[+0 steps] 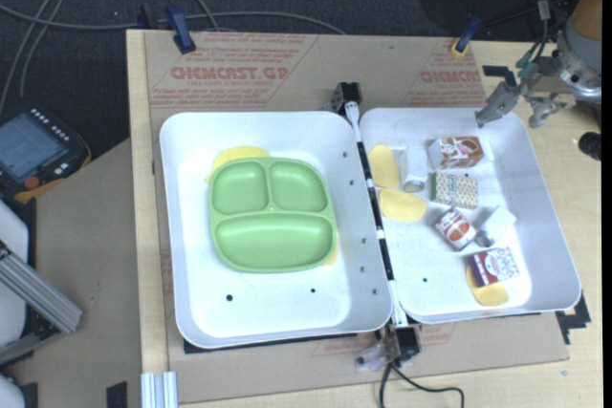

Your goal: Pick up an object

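Illumination is even and moderately bright, apparently from overhead. The two white bins (pixel 287 320) read near-white with mild overexposure on their floors; detail in the rims survives. Shadows are soft and short, falling close beneath the green tray (pixel 273 215) and the small packets (pixel 457 191). The dark carpet (pixel 76 14) around the tabletop (pixel 239 72) is underexposed, with little texture. Overall sharpness is modest: print on the packets is illegible, and the hand (pixel 521 100) at upper right looks slightly soft. No marked edge distortion.
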Tool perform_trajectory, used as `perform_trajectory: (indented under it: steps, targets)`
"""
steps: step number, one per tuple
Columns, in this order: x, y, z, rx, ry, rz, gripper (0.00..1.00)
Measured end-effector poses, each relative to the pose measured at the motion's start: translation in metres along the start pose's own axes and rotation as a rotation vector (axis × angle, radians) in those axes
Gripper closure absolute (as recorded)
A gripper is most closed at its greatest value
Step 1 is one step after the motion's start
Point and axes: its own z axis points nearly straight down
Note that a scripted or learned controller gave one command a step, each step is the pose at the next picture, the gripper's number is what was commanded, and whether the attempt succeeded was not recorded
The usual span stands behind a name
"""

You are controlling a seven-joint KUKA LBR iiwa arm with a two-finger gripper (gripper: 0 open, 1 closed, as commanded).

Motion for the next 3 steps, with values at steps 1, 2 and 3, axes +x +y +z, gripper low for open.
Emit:
perform_trajectory:
  steps: [1,2,3]
  targets:
    - [-0.012,0.019,0.063,0.002,0.000,0.000,0.00]
    - [-0.008,0.023,0.114,-0.011,-0.002,-0.002,0.00]
    - [0.003,0.010,0.119,-0.033,-0.011,0.001,0.00]
